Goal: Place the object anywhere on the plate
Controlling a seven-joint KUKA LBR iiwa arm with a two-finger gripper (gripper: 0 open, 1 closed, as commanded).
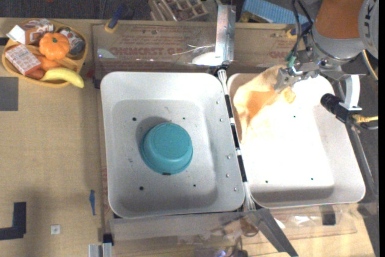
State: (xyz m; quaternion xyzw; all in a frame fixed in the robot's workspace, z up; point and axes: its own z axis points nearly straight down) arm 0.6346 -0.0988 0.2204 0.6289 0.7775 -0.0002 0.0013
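Note:
A teal round plate (167, 147) sits in the middle of the left white bin (120, 99). An orange and pale yellow cloth (255, 102) lies in the back left part of the right bin (337, 189). One corner of the cloth is drawn up to my gripper (287, 77). The gripper hangs over the back of the right bin, shut on that raised corner. The rest of the cloth trails down and left toward the wall between the bins. The plate lies well to the left of the gripper, across that wall.
A dish of toy fruit and boxes (45, 54) rests on the bench at far left. A cardboard wall (156, 45) and a metal bracket (224, 33) stand behind the bins. A black fitting with cables (337, 106) hangs over the right bin's right side.

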